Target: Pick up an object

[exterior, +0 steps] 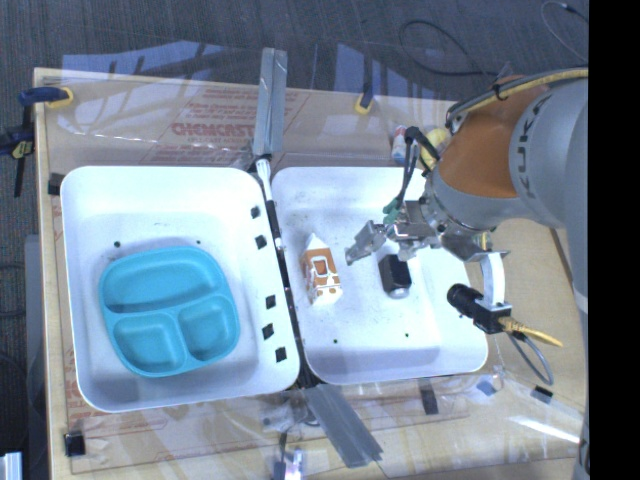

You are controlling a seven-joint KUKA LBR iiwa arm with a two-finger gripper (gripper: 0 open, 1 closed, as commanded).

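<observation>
A small orange and white carton-shaped object (321, 274) lies in the right bin (350, 358), close to the bin's left wall. My gripper (375, 266) hangs over the middle of that bin, just right of the object and not touching it. Its fingers are spread open, a grey one (362, 244) toward the object and a black one (396, 275) to the right. Nothing is between them.
The left bin (90, 368) holds a blue divided plate (168, 309). A ridge with black clips (272, 268) separates the two bins. The grey arm with its orange band (490, 158) covers the right bin's far right side. Cables trail near the right rim (520, 333).
</observation>
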